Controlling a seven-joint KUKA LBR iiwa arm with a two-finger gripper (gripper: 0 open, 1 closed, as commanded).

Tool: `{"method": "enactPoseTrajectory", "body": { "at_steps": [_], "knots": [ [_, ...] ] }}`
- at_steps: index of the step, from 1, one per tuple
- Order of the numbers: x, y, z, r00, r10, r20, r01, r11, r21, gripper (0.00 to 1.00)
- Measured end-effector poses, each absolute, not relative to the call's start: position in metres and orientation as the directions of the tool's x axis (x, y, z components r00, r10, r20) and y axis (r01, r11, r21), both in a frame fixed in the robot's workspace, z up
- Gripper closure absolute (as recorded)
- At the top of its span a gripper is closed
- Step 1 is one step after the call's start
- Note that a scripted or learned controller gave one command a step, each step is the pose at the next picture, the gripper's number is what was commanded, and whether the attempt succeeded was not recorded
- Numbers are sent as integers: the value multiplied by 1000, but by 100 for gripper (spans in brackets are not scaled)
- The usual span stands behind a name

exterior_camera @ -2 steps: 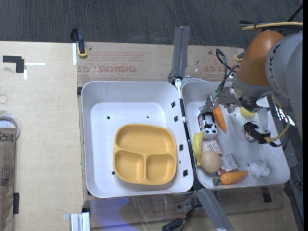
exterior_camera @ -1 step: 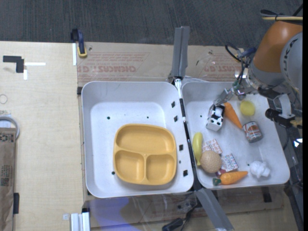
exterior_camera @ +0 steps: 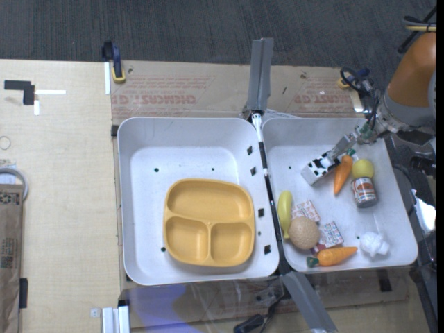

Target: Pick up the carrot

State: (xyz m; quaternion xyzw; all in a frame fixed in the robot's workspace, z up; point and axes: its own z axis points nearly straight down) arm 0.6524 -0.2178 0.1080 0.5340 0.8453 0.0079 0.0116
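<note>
Though the gripper (exterior_camera: pixel 349 146) hides its jaws' state, the carrot (exterior_camera: pixel 342 174) points nearward, slightly left.

This looks like a robotics lab. A pale worktop (exterior_camera: pixel 55 207) carries two white bins (exterior_camera: pixel 139 207) bolted side by side, with flattened printed cardboard (exterior_camera: pixel 187 89) under them and clamps (exterior_camera: pixel 111 57) at the edge. A grey and orange arm (exterior_camera: pixel 409 82) reaches in from the right. The bins hold test props: a yellow divided plate (exterior_camera: pixel 208 222) and toy food. Dark carpet (exterior_camera: pixel 208 12) lies behind, though its texture is hard to make out.
</note>
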Motion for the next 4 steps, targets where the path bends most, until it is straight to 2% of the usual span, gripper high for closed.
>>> {"method": "enactPoseTrajectory", "body": {
  "at_steps": [1, 2, 3, 4],
  "knots": [
    [581, -194, 148, -609, 793, 1, 793, 609, 0, 0],
    [595, -202, 103, -286, 958, -6, 958, 286, 13, 0],
    [595, -203, 107, -286, 958, -8, 958, 286, 10, 100],
    [569, -123, 195, -322, 947, 0, 947, 322, -2, 100]
  ]
}}
